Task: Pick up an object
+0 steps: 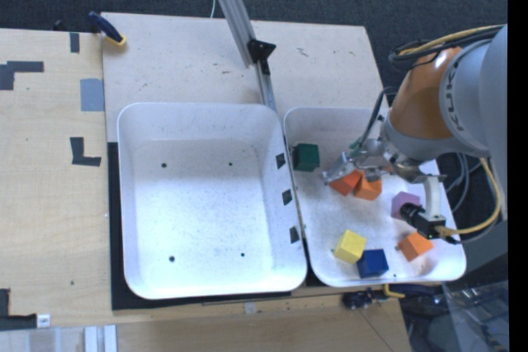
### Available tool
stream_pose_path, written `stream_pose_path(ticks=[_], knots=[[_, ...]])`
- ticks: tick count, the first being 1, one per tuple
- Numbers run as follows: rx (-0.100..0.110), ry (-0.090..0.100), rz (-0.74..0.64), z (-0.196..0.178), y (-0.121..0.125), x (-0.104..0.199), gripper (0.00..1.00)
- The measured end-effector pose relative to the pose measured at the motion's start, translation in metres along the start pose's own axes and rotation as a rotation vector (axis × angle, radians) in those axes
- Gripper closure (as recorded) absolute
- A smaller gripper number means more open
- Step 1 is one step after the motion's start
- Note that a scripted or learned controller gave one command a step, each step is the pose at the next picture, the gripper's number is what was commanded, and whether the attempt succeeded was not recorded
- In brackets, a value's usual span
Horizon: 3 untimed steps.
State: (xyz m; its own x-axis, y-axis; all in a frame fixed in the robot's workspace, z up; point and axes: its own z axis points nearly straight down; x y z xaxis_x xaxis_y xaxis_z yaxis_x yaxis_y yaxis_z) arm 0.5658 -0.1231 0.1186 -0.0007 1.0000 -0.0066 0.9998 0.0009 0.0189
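Orange blocks (355, 184), two of them touching each other, lie in the middle of the right bin (330, 121), and they look like the pick the arm (441, 99) is set on. The pincer (355, 171) hangs right over them, lowered from the right side of the scene, so the wrist sits above the bin's middle while the cables trail off behind it. Its metal tips seem to rest at the left orange block, but the view is poor there, and whether the pincer is parted or closed on anything is something I cannot tell.

Other pieces are spread around the same bin: a green block (306, 157) to the left near the dividing wall, a yellow block (350, 246) and a blue block (373, 262) touching at the near edge, a purple block (404, 203) and a third orange block (415, 245) toward the right. Such loose scatter probably leaves room for the tips to come down beside one piece without striking another, though the paired orange blocks could be nudged together. The left bin (132, 202) sits just beside, both on the pale tabletop (49, 202).
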Motion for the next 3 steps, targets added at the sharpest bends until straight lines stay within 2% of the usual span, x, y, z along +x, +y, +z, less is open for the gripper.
stream_pose_path(ticks=[1,2,3], knots=[[0.0,0.0,-0.002,-0.008,0.0,0.001,1.0],[0.015,0.006,0.0,-0.068,-0.002,-0.006,1.0],[0.017,0.006,-0.001,-0.096,-0.001,-0.006,1.0]])
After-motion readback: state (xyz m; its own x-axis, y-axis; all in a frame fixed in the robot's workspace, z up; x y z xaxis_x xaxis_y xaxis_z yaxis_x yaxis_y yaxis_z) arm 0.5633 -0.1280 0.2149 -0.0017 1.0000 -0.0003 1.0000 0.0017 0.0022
